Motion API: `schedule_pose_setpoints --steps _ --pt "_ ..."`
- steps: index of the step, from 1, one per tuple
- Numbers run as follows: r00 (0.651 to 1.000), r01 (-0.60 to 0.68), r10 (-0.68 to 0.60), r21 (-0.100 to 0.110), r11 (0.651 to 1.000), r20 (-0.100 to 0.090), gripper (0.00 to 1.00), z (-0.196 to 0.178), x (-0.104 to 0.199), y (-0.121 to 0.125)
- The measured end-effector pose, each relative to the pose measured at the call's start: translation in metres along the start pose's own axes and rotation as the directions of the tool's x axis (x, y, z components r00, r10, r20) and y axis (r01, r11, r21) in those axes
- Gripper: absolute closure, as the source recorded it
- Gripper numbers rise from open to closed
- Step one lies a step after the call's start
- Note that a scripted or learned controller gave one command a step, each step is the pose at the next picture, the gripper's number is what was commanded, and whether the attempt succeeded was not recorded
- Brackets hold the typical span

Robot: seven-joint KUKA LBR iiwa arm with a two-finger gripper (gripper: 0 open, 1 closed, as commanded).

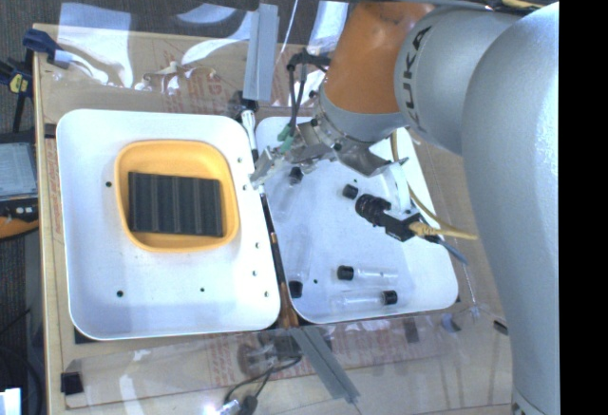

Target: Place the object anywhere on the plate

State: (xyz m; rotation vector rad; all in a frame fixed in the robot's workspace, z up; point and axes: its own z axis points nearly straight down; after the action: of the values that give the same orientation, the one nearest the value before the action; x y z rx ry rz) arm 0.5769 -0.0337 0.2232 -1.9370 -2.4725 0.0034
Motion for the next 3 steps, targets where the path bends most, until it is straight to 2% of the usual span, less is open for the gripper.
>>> schedule_pose_setpoints --steps 1,2,3 --pt "1.0 -0.006 0.006 -0.001 1.0 0.0 0.0 0.011 -0.037 0.005" --pt "0.946 0.325 -0.325 -0.003 0.946 0.002 0.0 0.016 -0.061 0.02" --pt "0.952 0.305 -0.305 -0.002 0.952 0.001 0.0 -0.006 -0.017 0.019"
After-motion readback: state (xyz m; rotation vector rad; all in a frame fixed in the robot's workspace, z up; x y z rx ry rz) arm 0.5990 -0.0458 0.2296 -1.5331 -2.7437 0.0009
